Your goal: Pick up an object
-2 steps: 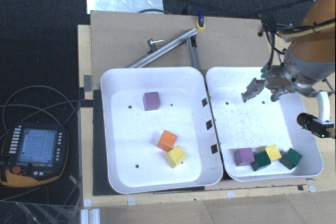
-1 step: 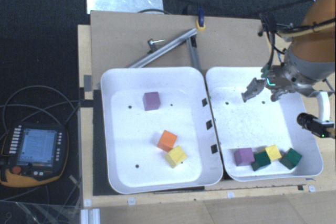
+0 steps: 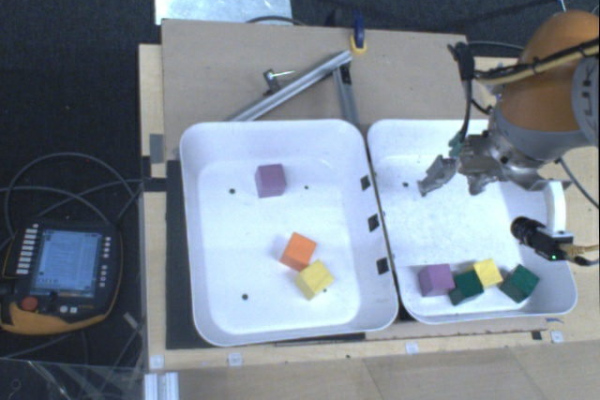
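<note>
Here, hand [image 3: 454,177] over right bin [image 3: 412,140], fingers spread, holding nothing.

in the left bin [image 3: 202,201] a purple cube [image 3: 270,180] sat near the far edge, an orange cube [image 3: 298,249] touching a yellow one [image 3: 315,278] nearer the front. along the right bin's [image 3: 562,295] front edge lay purple [image 3: 435,278], dark green [image 3: 465,287], yellow [image 3: 487,273] and green [image 3: 519,282] cubes.

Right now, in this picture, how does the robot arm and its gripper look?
The arm is grey, rounded and thick, with a broad orange band on its upper part. Thin dark cables run along it at the top right. The gripper is a compact grey metal part with short dull fingers. A small black unit with a cable hangs below it.
</note>
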Action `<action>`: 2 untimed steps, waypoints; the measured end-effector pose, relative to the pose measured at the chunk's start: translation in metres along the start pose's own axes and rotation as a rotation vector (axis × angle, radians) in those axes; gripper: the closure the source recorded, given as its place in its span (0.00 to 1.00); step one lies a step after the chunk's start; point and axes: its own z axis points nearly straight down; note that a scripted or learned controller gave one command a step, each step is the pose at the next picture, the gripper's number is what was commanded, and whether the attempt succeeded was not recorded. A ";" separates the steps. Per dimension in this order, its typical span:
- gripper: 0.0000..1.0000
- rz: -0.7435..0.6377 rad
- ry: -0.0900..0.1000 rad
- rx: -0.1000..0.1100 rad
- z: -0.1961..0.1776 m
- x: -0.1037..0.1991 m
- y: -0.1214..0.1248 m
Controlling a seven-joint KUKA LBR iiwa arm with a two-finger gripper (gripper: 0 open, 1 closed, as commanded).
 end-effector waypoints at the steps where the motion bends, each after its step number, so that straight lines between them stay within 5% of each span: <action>1: 0.00 0.001 0.000 0.001 0.056 -0.004 0.008; 2: 0.00 0.001 0.000 0.000 0.100 -0.008 0.012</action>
